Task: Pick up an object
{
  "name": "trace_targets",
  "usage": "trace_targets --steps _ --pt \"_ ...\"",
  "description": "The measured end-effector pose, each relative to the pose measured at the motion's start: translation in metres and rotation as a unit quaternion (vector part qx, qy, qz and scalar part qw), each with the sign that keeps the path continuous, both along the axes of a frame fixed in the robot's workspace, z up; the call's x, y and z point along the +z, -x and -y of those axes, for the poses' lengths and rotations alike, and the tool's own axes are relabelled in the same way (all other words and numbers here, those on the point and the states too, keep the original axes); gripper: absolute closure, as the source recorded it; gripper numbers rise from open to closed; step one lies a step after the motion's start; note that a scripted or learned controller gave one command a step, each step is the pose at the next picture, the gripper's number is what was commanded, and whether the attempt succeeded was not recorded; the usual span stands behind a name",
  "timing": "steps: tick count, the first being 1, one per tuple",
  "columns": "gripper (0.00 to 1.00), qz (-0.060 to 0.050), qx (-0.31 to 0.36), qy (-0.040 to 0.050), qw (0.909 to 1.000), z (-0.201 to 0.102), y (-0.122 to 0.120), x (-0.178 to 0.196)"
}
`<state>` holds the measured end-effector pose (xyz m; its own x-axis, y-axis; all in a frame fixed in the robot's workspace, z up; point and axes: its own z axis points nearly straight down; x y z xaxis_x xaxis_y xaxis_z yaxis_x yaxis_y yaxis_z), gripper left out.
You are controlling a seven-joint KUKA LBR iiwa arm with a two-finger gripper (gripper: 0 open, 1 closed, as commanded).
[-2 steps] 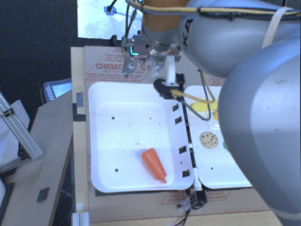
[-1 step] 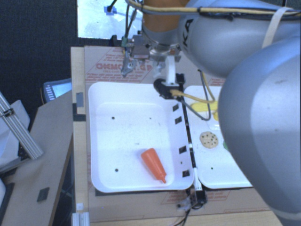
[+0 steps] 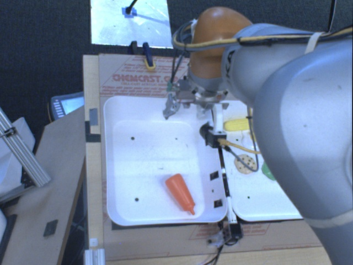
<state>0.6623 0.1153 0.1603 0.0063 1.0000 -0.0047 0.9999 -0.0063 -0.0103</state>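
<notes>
Camera view: red print reading "CHEMCAST" runs across the cardboard [image 3: 138, 76] behind the pincer [image 3: 171, 108]. The pincer hangs over the left bin's [image 3: 118, 148] far rim; whether it is clenched cannot be told. The orange carrot [image 3: 181, 192] lies in that bin, nearer the camera than the pincer, its long axis diagonal, tip toward the near right corner.

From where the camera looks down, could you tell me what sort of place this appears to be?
Probably a robotics lab test bench: a large grey robot arm with an orange band reaches over two shallow white plastic bins, one holding an orange cone-shaped object, with loose cables along the bench edge.
</notes>
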Motion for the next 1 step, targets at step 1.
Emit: trace_targets --steps 1 --pt "0.00 0.010 0.008 -0.0047 0.9999 -0.0814 0.0011 0.0887"
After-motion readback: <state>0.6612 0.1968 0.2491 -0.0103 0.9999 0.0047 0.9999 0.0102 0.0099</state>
